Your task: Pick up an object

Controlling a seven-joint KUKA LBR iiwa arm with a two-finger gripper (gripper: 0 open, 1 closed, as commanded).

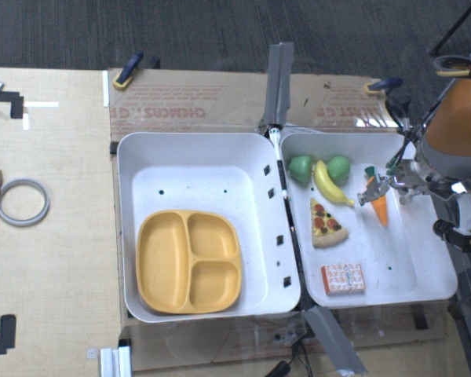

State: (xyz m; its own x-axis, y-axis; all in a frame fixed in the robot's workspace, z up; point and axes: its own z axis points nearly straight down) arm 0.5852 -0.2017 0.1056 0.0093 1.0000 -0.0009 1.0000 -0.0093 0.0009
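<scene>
While the arm point(454, 124) reaches in from the right edge, its gripper point(374, 193) sits low over the right bin point(432, 285), directly at the top of the toy carrot point(379, 207). Whether the pincer is apart or together cannot be told at this size. The carrot lies in the upper right part of that bin, its orange body pointing downward in the view and its green tip uppermost, touching or just under the gripper's metal end; nothing shows it lifted clear of the bin floor.

Left of the carrot, a banana point(330, 184) lies at a slant between two green round objects point(301, 168), near the bin's upper left corner. Below the banana rests a pizza slice point(327, 225), and lower still a small red-and-white box point(343, 278) lies flat near the front wall.

The left bin point(141, 163) holds a yellow divided plate point(190, 260) with three compartments, set in its lower left area.

Outside the bins, a roll of tape point(20, 203) lies on the bench point(55, 289) at far left, and clamps point(129, 70) sit on the cardboard backing point(188, 104).
</scene>
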